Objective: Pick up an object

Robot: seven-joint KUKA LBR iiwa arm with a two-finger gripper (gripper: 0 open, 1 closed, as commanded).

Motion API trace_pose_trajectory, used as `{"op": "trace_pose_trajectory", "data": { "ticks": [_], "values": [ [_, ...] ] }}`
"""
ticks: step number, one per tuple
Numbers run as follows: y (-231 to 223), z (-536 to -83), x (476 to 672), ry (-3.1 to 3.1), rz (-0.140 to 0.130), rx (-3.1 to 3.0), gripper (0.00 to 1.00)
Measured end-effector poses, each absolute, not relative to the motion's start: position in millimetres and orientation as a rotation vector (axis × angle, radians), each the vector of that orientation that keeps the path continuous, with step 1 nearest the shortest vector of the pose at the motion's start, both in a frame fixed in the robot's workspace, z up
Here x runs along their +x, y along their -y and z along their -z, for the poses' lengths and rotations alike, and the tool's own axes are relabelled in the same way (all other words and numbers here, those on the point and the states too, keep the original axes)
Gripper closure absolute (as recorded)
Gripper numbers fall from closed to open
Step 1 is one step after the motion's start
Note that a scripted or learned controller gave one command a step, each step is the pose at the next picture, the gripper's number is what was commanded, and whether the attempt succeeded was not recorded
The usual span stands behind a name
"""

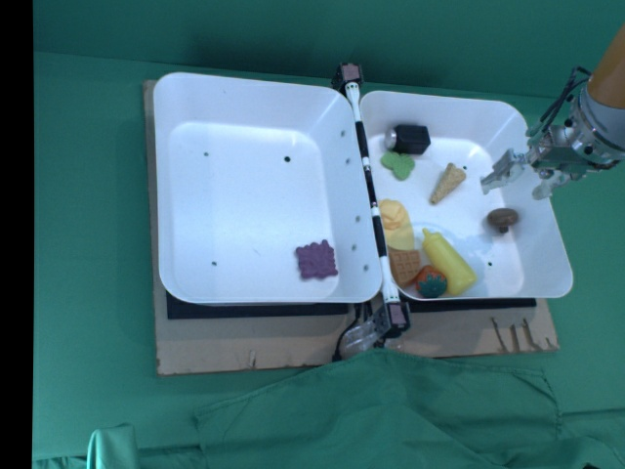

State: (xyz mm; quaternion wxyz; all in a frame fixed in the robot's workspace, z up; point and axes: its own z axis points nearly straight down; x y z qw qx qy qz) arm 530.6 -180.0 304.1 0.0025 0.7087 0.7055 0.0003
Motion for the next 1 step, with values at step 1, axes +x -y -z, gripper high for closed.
{"op": "trace_pose_trajectory", "data": {
  "ticks": [1],
  "values": [
    [114.6, -225.4, 552.2, -2.228, 0.002, 2.222, 0.0]
  ]
}}
